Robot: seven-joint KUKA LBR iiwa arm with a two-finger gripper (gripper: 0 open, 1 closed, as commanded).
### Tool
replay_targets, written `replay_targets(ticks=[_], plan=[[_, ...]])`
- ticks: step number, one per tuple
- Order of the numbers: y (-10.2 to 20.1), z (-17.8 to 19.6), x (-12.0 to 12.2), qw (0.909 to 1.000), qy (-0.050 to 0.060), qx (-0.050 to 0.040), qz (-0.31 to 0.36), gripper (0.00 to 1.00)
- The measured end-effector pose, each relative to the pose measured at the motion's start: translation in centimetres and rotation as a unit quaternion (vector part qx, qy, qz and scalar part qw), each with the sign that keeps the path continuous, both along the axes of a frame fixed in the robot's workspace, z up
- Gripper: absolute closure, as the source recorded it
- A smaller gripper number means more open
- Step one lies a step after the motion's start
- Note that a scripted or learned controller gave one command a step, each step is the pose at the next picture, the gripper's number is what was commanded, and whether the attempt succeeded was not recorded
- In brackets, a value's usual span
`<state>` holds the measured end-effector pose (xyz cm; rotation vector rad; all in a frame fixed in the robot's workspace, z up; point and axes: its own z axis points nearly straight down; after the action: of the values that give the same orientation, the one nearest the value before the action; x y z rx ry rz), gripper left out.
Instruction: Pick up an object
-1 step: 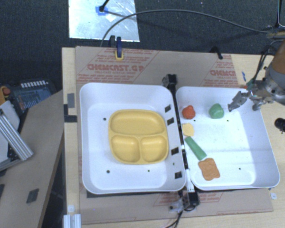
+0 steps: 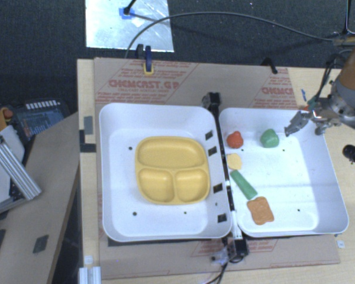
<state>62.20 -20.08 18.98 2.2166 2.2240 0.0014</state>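
The right bin (image 2: pixel 319 176) holds several small toy foods. A red piece (image 2: pixel 235 139) and a round green piece (image 2: pixel 270 138) lie near its far side. A pale yellow piece (image 2: pixel 234 161), a long green piece (image 2: pixel 243 184) and an orange slice (image 2: pixel 260 210) lie along its left side. My gripper (image 2: pixel 303 129) hovers over the bin's far right corner, just right of the round green piece, open, with nothing between its fingers.
The left bin (image 2: pixel 115 158) holds a yellow divided plate (image 2: pixel 168 169). A black divider (image 2: pixel 220 158) runs between the two bins. A cable (image 2: pixel 248 22) trails across the dark floor behind the bench.
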Motion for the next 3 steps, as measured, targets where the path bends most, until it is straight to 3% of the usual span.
replay_targets(ticks=[2, 3], plan=[[0.6, -9.1, 0.5, 1.0, 0.001, 0.0003, 0.001, 0.0], [0.6, -10.5, 0.6, 1.0, 0.0, -0.0002, 0.002, 0.0]])
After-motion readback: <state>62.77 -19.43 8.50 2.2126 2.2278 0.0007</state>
